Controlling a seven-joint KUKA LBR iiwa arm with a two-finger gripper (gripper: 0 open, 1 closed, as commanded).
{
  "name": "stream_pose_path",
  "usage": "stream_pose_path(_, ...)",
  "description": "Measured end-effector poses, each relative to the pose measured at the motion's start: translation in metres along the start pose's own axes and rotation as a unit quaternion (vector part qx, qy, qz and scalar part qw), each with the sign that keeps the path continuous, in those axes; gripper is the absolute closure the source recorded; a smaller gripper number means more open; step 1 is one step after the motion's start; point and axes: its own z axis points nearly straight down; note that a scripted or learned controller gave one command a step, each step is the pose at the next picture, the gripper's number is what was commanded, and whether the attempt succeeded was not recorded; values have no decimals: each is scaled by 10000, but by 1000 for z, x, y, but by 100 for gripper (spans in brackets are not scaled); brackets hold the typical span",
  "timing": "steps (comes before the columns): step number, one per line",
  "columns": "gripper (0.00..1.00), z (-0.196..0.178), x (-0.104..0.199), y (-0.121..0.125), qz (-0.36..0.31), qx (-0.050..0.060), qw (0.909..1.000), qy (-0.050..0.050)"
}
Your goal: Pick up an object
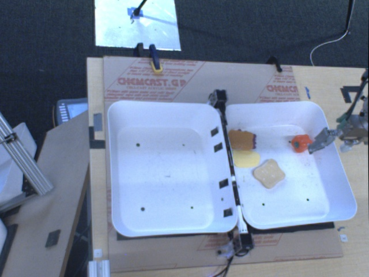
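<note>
Inside the right bin, a brown and orange piece lies against the divider wall, a flat yellow piece sits just below it, and a tan toast-shaped piece lies just beside that. The left bin adjoins it on the tabletop. Near the right wall, a small orange object sits just beside the gripper; whether it is gripped cannot be told.

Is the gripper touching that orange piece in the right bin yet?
Cannot tell. In the camera view the gripper tip sits right beside the orange piece, their outlines nearly meeting, but the blur hides whether there is contact or a sliver of gap.
</note>
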Motion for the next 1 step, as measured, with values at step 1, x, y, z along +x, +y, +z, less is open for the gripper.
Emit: stream_pose_path(1, 100, -11, 0, 1, -18, -15, 10000, -4)
